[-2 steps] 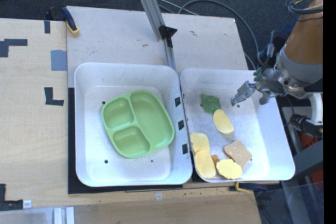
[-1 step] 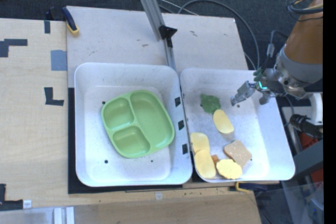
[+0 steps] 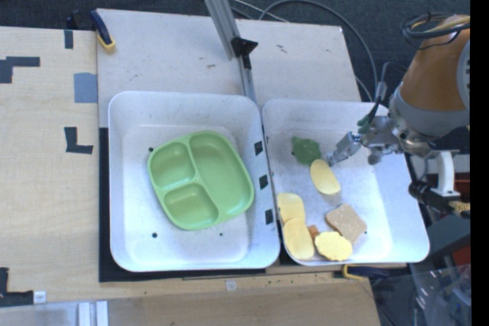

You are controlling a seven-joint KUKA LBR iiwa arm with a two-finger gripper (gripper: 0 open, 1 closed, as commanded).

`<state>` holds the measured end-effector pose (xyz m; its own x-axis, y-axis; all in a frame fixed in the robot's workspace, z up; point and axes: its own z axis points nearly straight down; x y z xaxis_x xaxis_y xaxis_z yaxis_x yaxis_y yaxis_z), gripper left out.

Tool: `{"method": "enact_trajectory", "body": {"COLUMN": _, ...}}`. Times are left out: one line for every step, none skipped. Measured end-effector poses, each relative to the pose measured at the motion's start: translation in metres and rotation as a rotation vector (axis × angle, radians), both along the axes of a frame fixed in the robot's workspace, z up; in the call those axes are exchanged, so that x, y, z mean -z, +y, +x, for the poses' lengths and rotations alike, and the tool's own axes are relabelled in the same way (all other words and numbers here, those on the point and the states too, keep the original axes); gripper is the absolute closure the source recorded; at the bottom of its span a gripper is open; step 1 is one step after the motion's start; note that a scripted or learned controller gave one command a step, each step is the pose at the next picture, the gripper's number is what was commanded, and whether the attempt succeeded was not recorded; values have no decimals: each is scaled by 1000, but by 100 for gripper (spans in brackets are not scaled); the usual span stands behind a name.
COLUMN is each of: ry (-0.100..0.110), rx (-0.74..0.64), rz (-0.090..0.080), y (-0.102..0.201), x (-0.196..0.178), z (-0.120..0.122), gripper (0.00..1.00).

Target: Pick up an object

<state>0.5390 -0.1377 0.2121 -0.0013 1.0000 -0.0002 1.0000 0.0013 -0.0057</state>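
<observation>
My jaws (image 3: 341, 152) low over right bin (image 3: 397, 195), just beside yellow oval piece (image 3: 325, 178) and green piece (image 3: 306, 150). Spread or pressed together: cannot tell. Nothing visibly pinched. Items cluster at bin's near-left; angled reach suits them.

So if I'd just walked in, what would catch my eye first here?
Probably the bright green three-compartment plastic tray, lying alone in the left white bin. Next, the grey arm with its orange band reaching in from the right, its gripper hanging over the right white bin just above a yellow oval toy food piece.
</observation>
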Motion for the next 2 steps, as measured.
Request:
{"method": "enact_trajectory", "body": {"ry": 2, "rx": -1, "rz": 1, "y": 9, "x": 59, "z": -5, "gripper": 0}}
{"method": "enact_trajectory", "body": {"ry": 2, "rx": 0, "rz": 1, "y": 9, "x": 110, "z": 3, "gripper": 0}}
